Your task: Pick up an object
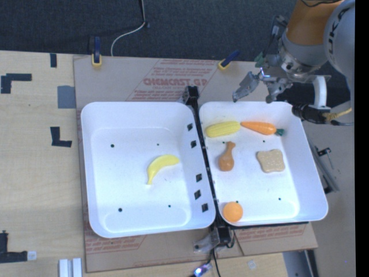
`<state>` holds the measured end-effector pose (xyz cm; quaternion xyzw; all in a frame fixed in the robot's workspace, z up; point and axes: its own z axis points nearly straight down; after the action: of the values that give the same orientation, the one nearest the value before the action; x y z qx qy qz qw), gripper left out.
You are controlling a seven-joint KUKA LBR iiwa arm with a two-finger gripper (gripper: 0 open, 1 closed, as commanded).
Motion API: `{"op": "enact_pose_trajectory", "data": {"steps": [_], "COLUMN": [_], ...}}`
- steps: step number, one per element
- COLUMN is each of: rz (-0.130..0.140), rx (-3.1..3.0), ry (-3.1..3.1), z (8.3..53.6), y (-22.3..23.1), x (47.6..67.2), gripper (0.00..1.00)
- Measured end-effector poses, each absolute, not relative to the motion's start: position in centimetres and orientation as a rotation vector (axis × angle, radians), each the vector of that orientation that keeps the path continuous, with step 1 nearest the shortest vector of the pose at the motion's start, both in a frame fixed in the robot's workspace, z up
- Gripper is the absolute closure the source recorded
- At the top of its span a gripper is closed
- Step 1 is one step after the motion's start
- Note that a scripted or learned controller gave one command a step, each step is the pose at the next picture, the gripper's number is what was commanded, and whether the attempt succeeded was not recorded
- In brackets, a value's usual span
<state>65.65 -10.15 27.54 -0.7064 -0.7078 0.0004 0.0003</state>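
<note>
Bench (34,172), cardboard sheet (167,79) (two bins (92,154) atop)

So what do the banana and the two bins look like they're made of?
Banana: probably toy plastic, with a uniform yellow, smooth, unblemished surface. Left bin and right bin: likely thin moulded plastic, white and matte, with rounded corners and a raised rim. Neither is certain from looks alone.

We see the gripper (258,91) hanging with fingers spread above the far edge of the right bin (300,180), holding nothing. In that bin lie a corn cob (222,129), a carrot (260,127), a drumstick (226,157), a bread slice (270,161) and an orange (232,212). The left bin (104,160) holds a banana (160,166).
</note>
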Motion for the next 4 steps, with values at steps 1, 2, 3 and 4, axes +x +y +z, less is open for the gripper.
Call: {"op": "enact_pose_trajectory", "data": {"steps": [1,2,3,4], "rz": [-0.018,-0.011,0.001,-0.002], "rx": [-2.228,-2.225,-2.206,-2.208], "ry": [-2.235,-2.228,-2.233,-2.234], "z": [44.1,54.2,52.8,53.5], "y": [-8.6,-8.3,1.8,12.2], "x": [62.2,50.4,52.1,52.6], "gripper": [0.0,0.0,0.0,0.0]}}
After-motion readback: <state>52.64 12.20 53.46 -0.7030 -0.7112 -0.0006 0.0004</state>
